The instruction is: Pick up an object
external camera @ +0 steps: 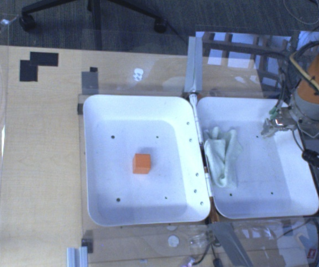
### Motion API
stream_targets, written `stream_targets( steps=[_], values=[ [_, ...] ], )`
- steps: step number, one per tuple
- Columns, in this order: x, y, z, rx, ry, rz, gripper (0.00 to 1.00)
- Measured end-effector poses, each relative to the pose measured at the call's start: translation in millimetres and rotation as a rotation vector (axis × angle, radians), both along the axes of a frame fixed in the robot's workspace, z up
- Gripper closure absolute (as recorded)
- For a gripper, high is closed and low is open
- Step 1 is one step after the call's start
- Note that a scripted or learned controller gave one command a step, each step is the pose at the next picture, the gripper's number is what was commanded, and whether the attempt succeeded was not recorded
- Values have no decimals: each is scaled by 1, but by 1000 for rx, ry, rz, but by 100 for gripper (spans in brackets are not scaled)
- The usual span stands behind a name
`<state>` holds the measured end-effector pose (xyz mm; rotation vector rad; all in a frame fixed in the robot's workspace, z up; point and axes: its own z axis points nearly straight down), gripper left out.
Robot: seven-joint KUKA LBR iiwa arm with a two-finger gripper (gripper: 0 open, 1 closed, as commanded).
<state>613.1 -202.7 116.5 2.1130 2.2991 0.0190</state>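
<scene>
Orange cube [142,163] in the left bin, claw [270,125] over the right bin.

The cube sits near the middle of the left bin [101,207], alone on the white floor and apart from every wall. Across the seam where the two bins meet, a pale green cloth [222,155] lies crumpled in the right bin [293,204], against its left wall. The claw hangs well apart from the cube, above the upper part of the right bin, off to the upper right of the cloth and not touching it; nothing shows between its tips, and whether they are apart or together I cannot tell at this size. The arm [315,99], grey with its orange band, comes in from the right edge. Both bins rest on the wooden desk [37,166], and a chair base [92,4] stands on the floor beyond.
</scene>
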Motion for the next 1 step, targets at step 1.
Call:
stream_targets(
  steps=[1],
  values=[
    [2, 1, 12, -1, -6, 2, 100]
  ],
)
